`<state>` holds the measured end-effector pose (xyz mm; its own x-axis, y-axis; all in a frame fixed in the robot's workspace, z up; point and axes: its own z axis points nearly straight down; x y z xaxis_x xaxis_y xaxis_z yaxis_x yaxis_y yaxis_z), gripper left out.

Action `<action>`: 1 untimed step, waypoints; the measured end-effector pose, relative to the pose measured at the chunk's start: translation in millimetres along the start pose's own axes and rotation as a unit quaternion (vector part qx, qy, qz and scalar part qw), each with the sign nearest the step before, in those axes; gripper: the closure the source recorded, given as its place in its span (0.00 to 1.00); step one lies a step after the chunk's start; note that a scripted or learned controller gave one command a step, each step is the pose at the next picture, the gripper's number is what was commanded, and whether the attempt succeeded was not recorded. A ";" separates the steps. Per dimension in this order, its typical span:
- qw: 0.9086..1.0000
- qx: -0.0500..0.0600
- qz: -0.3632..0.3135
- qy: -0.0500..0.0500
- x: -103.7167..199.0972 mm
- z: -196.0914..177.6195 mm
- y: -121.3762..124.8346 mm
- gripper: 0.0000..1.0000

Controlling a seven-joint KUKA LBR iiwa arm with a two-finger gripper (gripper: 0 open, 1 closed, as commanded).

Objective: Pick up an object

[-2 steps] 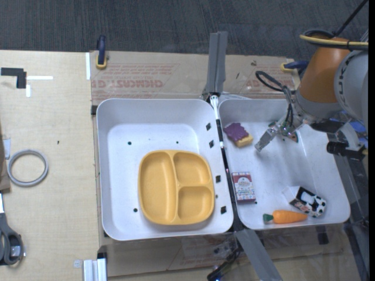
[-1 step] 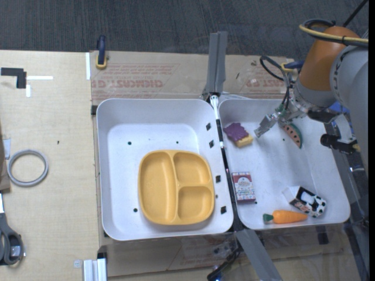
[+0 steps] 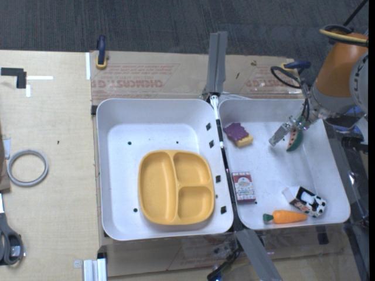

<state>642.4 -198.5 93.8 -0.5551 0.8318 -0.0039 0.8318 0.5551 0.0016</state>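
Observation:
My gripper (image 3: 288, 136) hangs over the back right part of the right bin (image 3: 337, 174), with the arm coming down from the upper right. A small green curved toy (image 3: 295, 141) sits between its fingers, and the gripper is shut on it. Lower in the same bin lie a purple and yellow sponge (image 3: 239, 134), a small red box (image 3: 243, 187), an orange carrot (image 3: 285, 217) and a black and white cow toy (image 3: 309, 202).
The left bin (image 3: 111, 157) holds a yellow divided plate (image 3: 176, 187). A grey divider bar (image 3: 217, 63) runs between the bins at the back. A roll of tape (image 3: 26, 167) and scissors (image 3: 10, 246) lie on the bench at the far left.

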 end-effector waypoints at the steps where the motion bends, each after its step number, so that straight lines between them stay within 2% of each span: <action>1: 1.000 -0.001 -0.002 -0.003 -0.7 -10.8 1.3 1.00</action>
<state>643.8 -198.4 104.7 -0.5576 0.8300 -0.0090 0.8301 0.5577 0.0028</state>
